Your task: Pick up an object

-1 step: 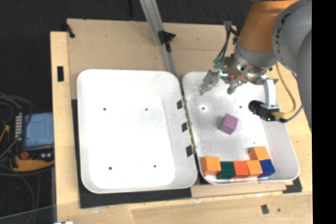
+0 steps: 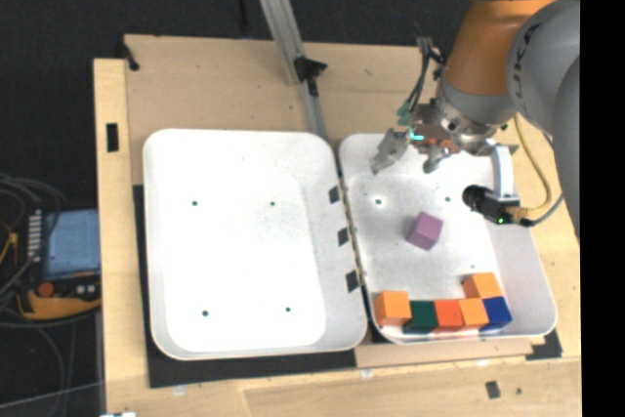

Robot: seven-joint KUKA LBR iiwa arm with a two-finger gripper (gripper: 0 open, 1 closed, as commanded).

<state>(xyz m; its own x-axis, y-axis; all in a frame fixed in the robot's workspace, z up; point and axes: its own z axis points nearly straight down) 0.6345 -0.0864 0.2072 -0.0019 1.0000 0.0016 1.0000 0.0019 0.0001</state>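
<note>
Purple block (image 2: 425, 230): 1 | orange blocks: 4 | green: 1 | blue: 1 | gripper (image 2: 410, 154) jaws spread, nothing held

Two shallow white plastic bins (image 2: 239, 239) look smooth, faintly speckled; the pale wooden bench (image 2: 195, 83) is matt; small purple cube (image 2: 425, 231) matt.

A single fixed camera was mounted above the surface (image 2: 225, 83) and looked down at a slant. It stood far enough back to take in both white bins whole: the left bin (image 2: 176, 161) toward 9 o'clock and the right bin (image 2: 527, 278) toward 4 o'clock. The arm (image 2: 508, 24) entered from 2 o'clock. Dark floor showed past the surface at 12 and 9 o'clock.
</note>
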